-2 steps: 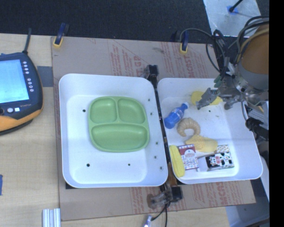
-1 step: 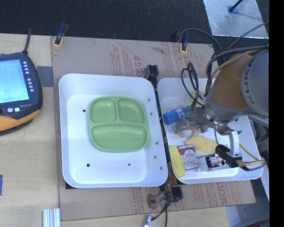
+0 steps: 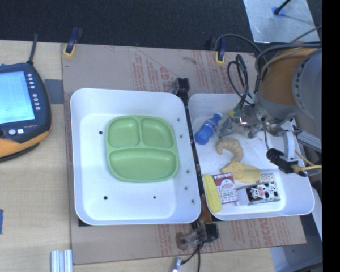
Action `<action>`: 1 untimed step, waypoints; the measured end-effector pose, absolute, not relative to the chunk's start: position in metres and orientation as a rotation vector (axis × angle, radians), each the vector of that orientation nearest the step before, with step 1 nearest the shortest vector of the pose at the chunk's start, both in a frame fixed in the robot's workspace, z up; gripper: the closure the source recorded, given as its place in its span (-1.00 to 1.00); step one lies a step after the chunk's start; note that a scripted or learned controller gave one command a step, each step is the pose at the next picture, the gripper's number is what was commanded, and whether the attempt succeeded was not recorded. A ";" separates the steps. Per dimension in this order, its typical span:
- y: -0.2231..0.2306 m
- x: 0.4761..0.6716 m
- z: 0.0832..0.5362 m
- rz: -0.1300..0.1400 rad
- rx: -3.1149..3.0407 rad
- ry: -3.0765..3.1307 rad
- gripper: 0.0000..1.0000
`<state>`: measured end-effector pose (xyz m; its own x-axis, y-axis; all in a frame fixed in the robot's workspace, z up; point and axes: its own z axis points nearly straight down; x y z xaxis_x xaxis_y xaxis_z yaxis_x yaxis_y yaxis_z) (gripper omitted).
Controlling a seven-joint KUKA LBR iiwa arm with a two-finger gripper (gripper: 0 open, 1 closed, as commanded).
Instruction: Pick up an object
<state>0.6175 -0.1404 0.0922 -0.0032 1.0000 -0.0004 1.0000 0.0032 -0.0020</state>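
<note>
- The robot arm reaches in from the right, over the top of the right bin.
- Its jaws sit low in that bin, just beside the blue bottle and near the tan croissant.
- The jaws are too small and dark to read, so it is not clear if they are spread apart or pressed together.
- Nothing shows between them, so it looks like no toy is held yet.
- All the toys lie down in the right bin: the blue bottle, the croissant, a yellow banana, a corn cob, a small red and white box and a black and white carton.
- The left bin holds a green plate with three parts.
- A tablet rests on the table, well apart from the bins.
- The job seems to be at its start: the arm is down among the toys, but the grab and the lift are both left to do.
- The bottle or the croissant looks like the likely pick, since they are closest.
</note>
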 end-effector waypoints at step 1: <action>-0.139 0.561 0.092 0.006 -2.214 -2.226 -1.00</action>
